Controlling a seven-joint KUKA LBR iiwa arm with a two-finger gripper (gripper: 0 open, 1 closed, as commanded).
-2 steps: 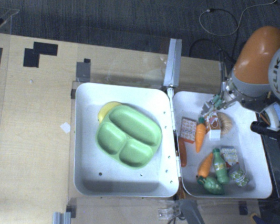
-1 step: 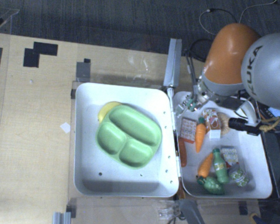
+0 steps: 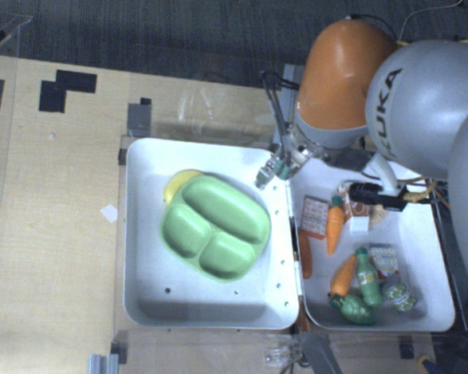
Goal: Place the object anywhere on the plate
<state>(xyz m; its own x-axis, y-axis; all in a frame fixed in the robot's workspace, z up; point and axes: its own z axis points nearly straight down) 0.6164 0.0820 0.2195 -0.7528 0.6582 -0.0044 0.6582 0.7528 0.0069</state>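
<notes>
Above the left bin's (image 3: 136, 215) far corner, the gripper (image 3: 272, 173), grasp indiscernible, hangs beside the green plate (image 3: 215, 225).

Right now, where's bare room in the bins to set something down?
Left bin: bare floor left of and below the green plate, whose three wells are free. Right bin: crowded with carrots, a bottle and packets; a small strip stays bare at its right.

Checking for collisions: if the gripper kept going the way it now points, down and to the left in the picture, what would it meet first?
Probably the green plate in the left bin; the gripper hangs by its upper right edge, though depth is unclear.
</notes>
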